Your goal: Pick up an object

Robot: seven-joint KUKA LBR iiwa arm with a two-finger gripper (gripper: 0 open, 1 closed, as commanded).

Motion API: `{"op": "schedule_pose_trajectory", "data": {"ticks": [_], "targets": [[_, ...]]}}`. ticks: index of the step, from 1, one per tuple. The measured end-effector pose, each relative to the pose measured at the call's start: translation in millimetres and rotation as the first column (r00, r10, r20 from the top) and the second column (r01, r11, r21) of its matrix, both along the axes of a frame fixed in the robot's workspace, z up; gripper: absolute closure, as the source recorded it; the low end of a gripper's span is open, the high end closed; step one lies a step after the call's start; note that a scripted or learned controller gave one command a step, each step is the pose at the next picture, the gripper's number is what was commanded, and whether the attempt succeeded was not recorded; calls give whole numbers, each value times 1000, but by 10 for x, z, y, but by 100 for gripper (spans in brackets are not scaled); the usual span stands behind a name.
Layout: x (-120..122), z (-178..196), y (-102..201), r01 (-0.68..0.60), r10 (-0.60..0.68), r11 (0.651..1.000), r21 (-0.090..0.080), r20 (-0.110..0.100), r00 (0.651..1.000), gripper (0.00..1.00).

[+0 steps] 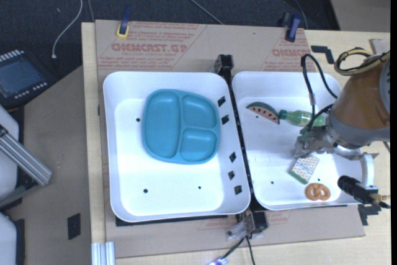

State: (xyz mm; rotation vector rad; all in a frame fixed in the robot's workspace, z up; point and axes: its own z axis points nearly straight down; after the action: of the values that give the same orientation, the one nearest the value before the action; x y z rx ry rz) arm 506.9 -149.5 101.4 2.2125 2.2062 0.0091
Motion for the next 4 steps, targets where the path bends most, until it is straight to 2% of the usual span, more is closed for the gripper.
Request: {"op": "schedule_pose_trajectory", "data": {"ticks": [1, 2, 3, 4], "targets": [[89, 542, -77, -4, 4, 1000, 6, -10, 1000, 100], [16, 1135, -101, -3, 3, 1000, 6, -9, 1000, 100], [26, 1304, -102, -4, 4, 1000, 7, -13, 1000, 100], [288, 1191, 386, -9, 9, 1000, 9, -15, 1000, 100]]}}
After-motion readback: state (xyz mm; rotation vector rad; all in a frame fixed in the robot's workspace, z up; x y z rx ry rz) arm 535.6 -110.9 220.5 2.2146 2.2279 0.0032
